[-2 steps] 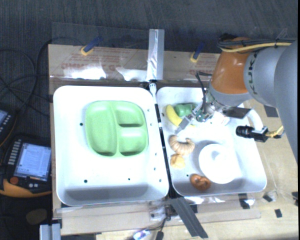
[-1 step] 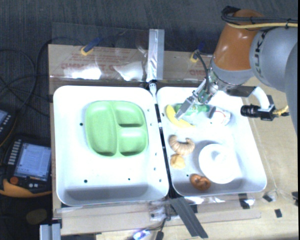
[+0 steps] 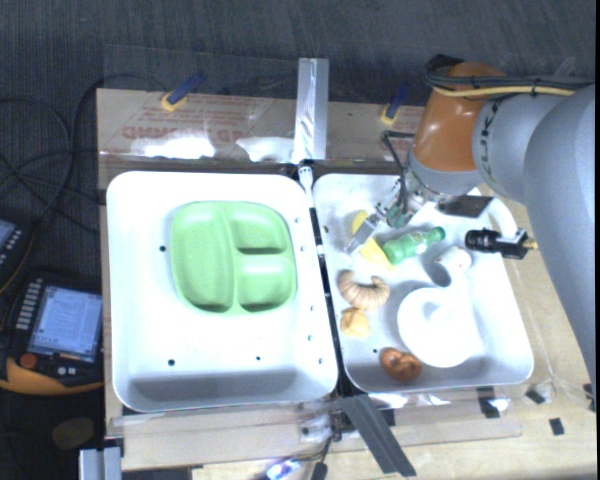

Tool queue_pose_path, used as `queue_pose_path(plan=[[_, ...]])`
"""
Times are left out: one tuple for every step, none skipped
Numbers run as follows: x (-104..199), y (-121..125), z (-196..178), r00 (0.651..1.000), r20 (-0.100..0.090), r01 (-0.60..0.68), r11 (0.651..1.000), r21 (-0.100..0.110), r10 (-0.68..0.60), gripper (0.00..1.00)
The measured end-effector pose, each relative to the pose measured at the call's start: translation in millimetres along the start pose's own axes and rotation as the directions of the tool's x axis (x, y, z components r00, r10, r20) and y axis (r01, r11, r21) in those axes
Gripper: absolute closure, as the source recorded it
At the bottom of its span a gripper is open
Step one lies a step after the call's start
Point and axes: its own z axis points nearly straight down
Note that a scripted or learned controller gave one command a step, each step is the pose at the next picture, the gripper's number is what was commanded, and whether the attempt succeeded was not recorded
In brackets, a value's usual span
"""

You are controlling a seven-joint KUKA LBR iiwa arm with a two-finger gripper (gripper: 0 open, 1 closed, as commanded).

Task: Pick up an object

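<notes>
On the left, the left bin [image 3: 130, 368] holds a green divided plate [image 3: 232, 255], lying flat near the middle. It is stiff and smooth, and its low rim gives little for two fingers to take.

The right bin [image 3: 515, 353] is more crowded. Near its left wall lies a pale ribbed shell-like piece [image 3: 364, 289], with a smaller tan piece [image 3: 354, 320] just below it, and a brown rounded object [image 3: 402, 364] near the bottom edge. A yellow object [image 3: 371, 250] sits beside a green bottle [image 3: 412, 242], which lies on its side in the upper part of the bin. Below and to the right is a white cup-like object [image 3: 438, 328].

The gripper [image 3: 398, 211] hangs over the upper part of the right bin, just above the yellow object and the green bottle. Whether the jaws are apart or together I cannot tell, and nothing is seen between them.

The green bottle seems the nearest candidate. I judge it light, hard and a little slippery, and it may roll. The best hold is probably across its body, at the middle, not at the narrow cap end
</notes>
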Motion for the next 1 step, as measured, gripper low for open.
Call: queue_pose_path(plan=[[-0.5, 1.6, -11.0, 1.000, 0.002, -0.001, 1.000, -0.004, 0.001, 1.00]])
